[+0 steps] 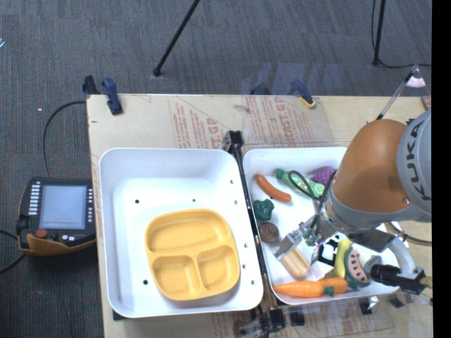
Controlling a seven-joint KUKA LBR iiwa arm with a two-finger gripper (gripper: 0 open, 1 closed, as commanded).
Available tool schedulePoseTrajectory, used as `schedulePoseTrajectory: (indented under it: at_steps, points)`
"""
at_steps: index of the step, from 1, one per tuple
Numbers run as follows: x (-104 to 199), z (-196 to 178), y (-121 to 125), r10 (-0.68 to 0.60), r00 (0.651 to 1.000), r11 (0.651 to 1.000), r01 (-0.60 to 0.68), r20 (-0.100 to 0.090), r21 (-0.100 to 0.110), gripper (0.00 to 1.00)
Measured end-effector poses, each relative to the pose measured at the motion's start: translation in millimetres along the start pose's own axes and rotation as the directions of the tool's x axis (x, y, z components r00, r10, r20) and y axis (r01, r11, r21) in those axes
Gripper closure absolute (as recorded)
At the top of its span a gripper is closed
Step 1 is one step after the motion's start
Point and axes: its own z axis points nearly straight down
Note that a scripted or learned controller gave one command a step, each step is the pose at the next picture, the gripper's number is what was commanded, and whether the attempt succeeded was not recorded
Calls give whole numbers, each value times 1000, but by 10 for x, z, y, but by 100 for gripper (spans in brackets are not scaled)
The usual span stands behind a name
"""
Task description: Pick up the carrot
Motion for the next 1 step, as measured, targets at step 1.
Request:
schedulePoseTrajectory:
  at_steps: [1]
  points:
    - [169, 15, 76, -224, 975, 975, 224, -3, 4, 0]
